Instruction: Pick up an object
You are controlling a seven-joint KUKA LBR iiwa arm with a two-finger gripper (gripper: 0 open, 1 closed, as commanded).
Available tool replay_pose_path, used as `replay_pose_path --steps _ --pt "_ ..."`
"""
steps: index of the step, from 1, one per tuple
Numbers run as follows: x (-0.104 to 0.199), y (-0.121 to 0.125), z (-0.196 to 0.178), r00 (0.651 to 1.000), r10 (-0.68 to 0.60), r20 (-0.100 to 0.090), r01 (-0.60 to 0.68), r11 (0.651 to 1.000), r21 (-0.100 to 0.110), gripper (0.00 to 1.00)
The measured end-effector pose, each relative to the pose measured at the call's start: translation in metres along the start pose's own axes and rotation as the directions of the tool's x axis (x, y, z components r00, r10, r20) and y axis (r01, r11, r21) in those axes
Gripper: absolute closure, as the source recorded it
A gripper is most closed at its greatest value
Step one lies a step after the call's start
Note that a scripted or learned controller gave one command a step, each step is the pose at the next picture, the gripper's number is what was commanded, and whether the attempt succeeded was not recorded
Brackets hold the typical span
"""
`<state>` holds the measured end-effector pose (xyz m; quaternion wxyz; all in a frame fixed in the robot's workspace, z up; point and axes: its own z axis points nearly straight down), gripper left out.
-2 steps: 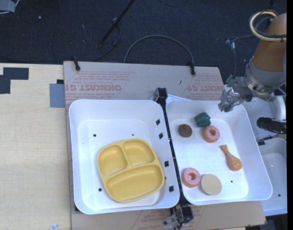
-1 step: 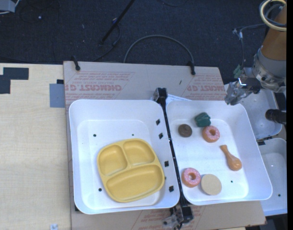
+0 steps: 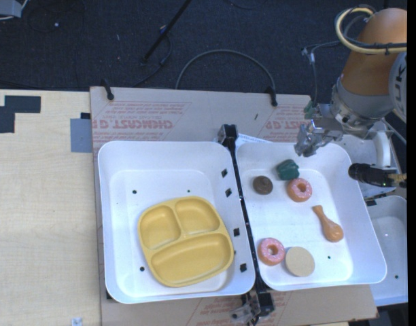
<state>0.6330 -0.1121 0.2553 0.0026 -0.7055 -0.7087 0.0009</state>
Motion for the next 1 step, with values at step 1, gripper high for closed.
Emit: replay_pose_path --steps 1 --pt "0.0619 -0.0077 0.0013 1.000 0.000 0.000 0.000 1.000 0.000 1.00"
